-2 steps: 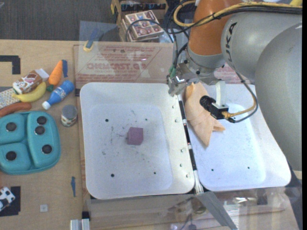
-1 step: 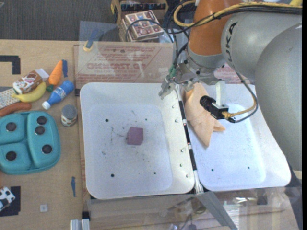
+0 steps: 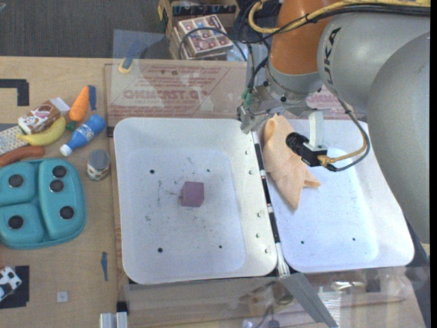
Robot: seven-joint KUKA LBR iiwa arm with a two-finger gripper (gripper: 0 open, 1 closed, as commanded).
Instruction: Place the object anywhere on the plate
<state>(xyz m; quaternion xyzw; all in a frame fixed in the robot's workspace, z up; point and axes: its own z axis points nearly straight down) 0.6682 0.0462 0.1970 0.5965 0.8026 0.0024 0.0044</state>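
My arm hangs over right white bin [image 3: 355,231]; claw [image 3: 254,118] state I cannot tell. Tan cloth-like piece [image 3: 287,169] possibly dangling beneath. Small purple cube [image 3: 192,194] waits mid left bin [image 3: 136,251].

The arm [image 3: 355,53] covers the right bin's [image 3: 355,231] upper corner and runs off the right edge. A checkered card [image 3: 8,280] is cut off at the left.
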